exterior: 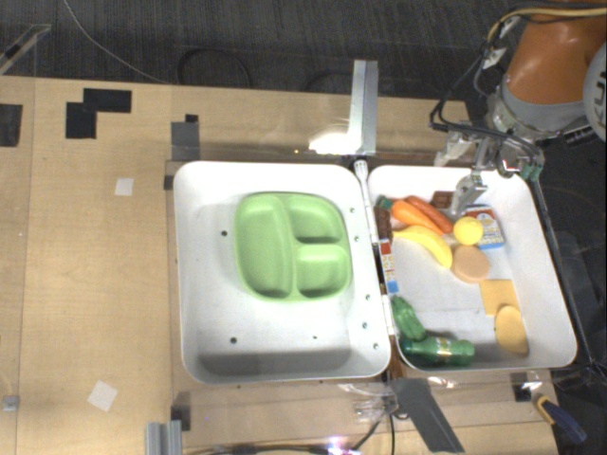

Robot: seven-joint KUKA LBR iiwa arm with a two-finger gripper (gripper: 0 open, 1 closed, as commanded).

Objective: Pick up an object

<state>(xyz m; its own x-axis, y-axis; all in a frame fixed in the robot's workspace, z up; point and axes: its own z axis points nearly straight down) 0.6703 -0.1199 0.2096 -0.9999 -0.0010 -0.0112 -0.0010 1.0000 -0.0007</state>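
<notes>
The gripper (468,197) hovers, finger state impossible to tell; the banana (426,244) lies at its seven o'clock, long axis running ten-to-four

Glossy plastic bins (190,282), wood bench (85,282)

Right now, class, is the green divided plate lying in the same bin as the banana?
No. The green plate lies in the left bin, while the banana lies in the right bin.

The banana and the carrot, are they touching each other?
Touching. In the camera view the banana lies right against the carrot in the right bin, with no white floor between them.
</notes>
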